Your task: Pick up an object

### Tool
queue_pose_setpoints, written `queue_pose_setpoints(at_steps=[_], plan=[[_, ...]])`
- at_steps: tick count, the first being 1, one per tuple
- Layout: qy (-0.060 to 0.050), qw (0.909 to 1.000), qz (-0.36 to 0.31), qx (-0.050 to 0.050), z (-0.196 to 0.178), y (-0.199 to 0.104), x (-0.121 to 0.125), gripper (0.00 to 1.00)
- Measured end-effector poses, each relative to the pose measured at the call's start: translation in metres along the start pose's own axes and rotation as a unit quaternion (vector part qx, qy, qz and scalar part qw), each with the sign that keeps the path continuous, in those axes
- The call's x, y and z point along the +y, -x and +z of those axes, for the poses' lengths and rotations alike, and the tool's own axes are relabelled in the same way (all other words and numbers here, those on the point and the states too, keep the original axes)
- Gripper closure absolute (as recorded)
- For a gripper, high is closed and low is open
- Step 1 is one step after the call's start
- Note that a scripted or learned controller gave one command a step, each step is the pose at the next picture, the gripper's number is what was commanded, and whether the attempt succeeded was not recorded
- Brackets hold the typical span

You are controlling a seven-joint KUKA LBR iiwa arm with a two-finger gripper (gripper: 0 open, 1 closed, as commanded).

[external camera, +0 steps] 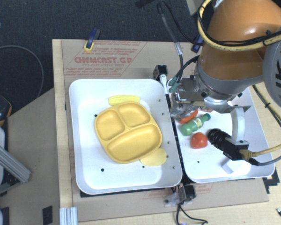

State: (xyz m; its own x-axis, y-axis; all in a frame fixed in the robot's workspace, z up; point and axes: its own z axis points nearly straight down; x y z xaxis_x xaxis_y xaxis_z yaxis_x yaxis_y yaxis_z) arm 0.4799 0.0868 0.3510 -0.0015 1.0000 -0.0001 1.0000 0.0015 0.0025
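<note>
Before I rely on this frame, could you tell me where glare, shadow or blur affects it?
Camera view: evenly lit and sharp across the left bin and yellow tray; a soft highlight on the orange band; beneath it, shadow dims the top of the right bin and the green object.

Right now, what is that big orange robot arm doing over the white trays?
The robot arm reaches over the right bin, with its pincer low beside a small green toy and a red round toy. I can't see that it has grabbed anything. The left bin holds a yellow divided plate, which nothing is touching.
</note>
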Motion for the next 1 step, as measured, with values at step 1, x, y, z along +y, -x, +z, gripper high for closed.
queue_pose_setpoints(at_steps=[1], plan=[[0.001,1.0,0.0,0.0,-0.0099,-0.0005,0.0005,1.0]])
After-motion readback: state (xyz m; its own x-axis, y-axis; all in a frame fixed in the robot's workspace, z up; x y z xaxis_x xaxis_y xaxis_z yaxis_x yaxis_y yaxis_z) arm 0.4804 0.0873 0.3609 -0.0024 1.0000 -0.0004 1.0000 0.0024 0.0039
